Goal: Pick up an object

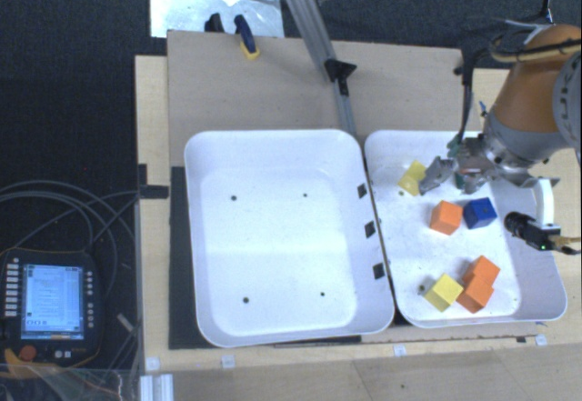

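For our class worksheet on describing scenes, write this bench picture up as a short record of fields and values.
bins: left bin, right bin, side by side
blocks in right bin: yellow, orange, blue, yellow, orange pair
tool: over the right bin, beside the upper yellow block
grasp: cannot tell
off bench: handheld screen, far left

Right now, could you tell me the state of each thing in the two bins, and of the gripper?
Gripper: low in right bin, beside yellow block.
Orange cube: loose, beside blue cube.
Second yellow block: loose, beside orange pair.
Left bin: bare white floor.
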You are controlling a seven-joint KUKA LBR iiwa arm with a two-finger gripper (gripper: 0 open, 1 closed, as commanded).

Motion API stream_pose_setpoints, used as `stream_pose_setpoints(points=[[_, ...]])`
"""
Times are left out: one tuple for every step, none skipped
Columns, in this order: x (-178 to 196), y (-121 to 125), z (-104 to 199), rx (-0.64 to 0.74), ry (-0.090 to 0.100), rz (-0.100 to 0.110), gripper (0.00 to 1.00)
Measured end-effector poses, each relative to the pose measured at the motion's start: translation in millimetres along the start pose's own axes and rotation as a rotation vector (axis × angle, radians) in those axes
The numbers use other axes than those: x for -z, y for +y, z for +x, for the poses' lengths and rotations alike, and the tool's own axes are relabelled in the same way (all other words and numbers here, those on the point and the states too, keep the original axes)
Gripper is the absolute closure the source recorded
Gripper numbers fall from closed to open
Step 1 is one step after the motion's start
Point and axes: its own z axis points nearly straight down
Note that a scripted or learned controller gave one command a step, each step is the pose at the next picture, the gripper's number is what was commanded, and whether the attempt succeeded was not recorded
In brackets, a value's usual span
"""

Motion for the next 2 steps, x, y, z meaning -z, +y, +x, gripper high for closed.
stream_pose_setpoints(points=[[-42,-1,-3,0.000,0.000,-0.001,0.00],[-63,-1,-3,0.001,-0.001,-0.004,0.00]])
